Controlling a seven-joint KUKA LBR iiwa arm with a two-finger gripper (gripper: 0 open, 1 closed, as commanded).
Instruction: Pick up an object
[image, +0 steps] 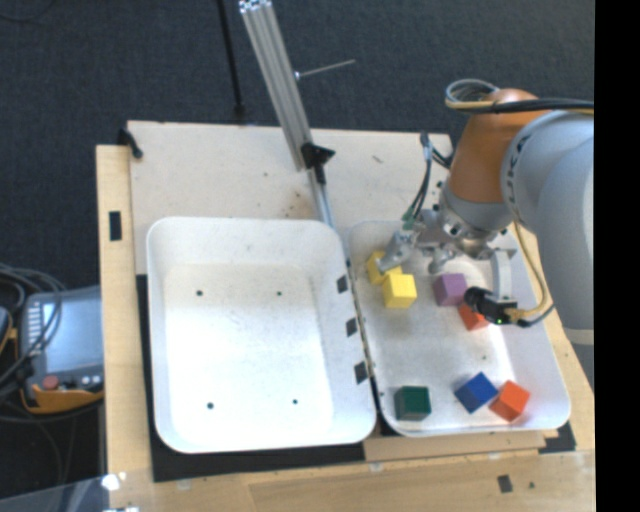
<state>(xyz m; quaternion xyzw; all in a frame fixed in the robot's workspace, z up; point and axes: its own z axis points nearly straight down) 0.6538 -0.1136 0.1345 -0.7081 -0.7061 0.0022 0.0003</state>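
Note:
My gripper (419, 256) hangs over the far end of the right bin (548, 372), open, with bare bin floor between its fingers. One finger (398, 249) is right by a small yellow block (377, 267), and the other finger (440, 262) is just above a purple block (450, 289). A larger yellow block (399, 290) lies just in front of the gripper. A red block (472, 316) sits beside the purple one, partly under a black cable clip. Near the bin's front edge lie a green block (411, 402), a blue block (476, 391) and an orange block (511, 399).
The left bin (165, 300) stands beside the right one, and their rims meet along the middle. A slanted metal rail (283, 85) rises from the bench behind the bins. The arm's orange band (480, 150) and grey body cover the right bin's far right corner.

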